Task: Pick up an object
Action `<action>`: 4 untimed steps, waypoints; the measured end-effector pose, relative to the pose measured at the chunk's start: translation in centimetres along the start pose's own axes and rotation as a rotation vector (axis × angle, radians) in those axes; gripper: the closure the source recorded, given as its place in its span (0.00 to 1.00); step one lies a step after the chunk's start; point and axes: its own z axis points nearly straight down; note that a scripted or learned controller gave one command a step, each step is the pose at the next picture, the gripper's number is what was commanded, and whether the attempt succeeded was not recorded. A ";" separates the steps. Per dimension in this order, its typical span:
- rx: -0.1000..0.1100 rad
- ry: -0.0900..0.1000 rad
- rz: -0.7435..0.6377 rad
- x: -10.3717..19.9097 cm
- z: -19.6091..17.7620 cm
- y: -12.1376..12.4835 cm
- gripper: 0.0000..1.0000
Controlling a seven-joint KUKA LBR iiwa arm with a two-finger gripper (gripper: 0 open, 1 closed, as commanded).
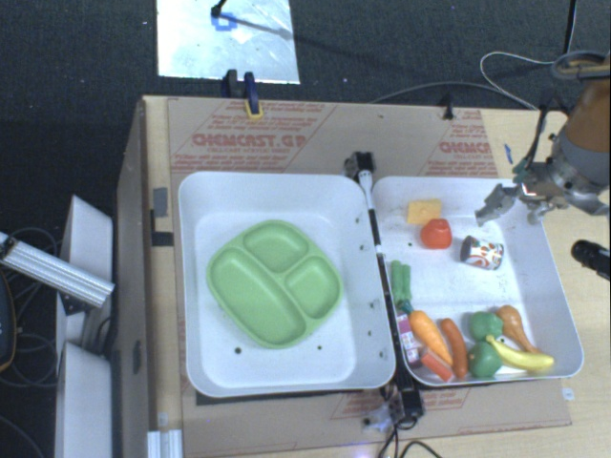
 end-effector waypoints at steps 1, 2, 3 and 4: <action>-0.022 -0.009 0.001 4.1 9.5 -0.6 0.00; 0.000 0.000 -0.001 2.1 12.0 6.0 0.00; 0.001 0.000 0.002 3.1 12.0 -0.7 0.00; -0.003 -0.001 0.001 3.1 10.9 -0.6 1.00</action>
